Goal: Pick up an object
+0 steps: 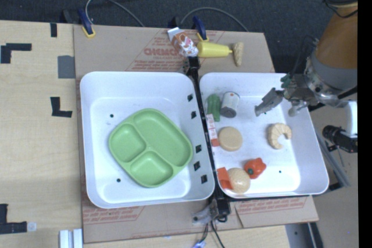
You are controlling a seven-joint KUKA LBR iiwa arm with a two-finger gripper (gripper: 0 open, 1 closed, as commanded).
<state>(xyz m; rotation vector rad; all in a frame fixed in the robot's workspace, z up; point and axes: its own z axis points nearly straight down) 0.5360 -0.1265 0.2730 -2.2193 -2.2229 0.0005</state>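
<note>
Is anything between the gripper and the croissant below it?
Nothing visible. The gripper hovers over bare bin floor, and the croissant lies apart from the other items, with open white floor between them.

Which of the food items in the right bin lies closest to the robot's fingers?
The pale croissant-shaped piece, just below the gripper. The can, round bun and red piece lie farther away.

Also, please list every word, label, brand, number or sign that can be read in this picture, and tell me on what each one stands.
"CHEWY", uncertain: red print on the cardboard sheet behind the left bin; the letters are blurred.
Red print on the cardboard's front edge, below the right bin: too small to read.
Small packet beside the yellow toy: red and white markings, unreadable.
Grey can in the right bin: no legible label.
</note>
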